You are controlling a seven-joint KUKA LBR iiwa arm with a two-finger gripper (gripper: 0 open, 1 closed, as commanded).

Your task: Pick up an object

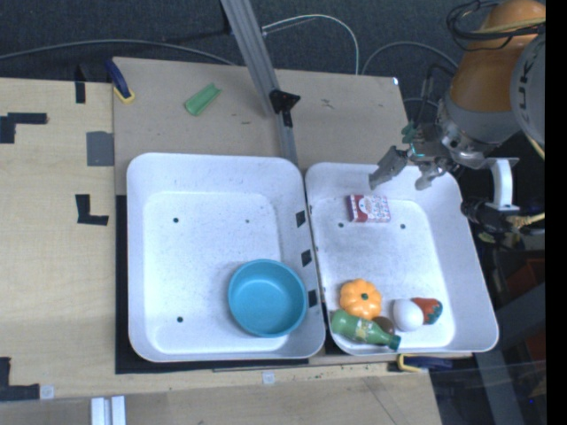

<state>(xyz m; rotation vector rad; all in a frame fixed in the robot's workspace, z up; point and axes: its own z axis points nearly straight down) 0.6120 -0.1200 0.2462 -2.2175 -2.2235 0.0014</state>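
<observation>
Glossy green bottle [361,328] lies beside round orange pumpkin [361,298] in speckled bin [461,237].

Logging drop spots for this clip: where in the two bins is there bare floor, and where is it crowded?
Left bin: bare except the blue bowl at its near right. Right bin: bare middle between the red-and-white packet and the near cluster. Crowded there: orange pumpkin, green bottle, white-and-red item. The gripper hovers at the far rim.

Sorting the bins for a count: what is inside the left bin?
The left bin holds one blue bowl near its front right corner. The bowl looks empty; whatever lies under it is covered.
</observation>
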